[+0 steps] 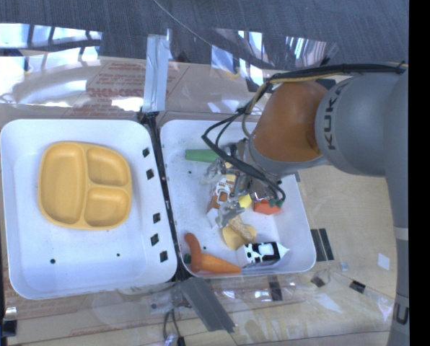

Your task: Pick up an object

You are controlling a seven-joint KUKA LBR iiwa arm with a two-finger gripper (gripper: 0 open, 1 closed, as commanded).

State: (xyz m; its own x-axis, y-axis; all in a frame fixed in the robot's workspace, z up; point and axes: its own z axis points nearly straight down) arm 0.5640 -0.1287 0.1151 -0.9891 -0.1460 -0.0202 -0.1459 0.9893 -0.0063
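— What do we see in the right bin (299, 231)?

— A small heap of toy food. We make out a green stick (199, 155) near the far wall, an orange carrot (216, 264) and a reddish sausage (192, 245) at the near edge, a black-and-white cow-patterned carton (261, 252) beside them, a pale yellow wedge (237, 233), and a small red-orange piece with a green top (267, 207). They lie close together, some touching.

— And the pincer (233, 197)?

— It is low over the middle of that heap, just above the yellow wedge, under the arm's orange band (287, 125). We cannot tell whether its fingers are apart or together, nor whether anything sits between them; the clutter hides it.

— The left bin (13, 265)?

— It carries a yellow divided plate (85, 184), lying flat.
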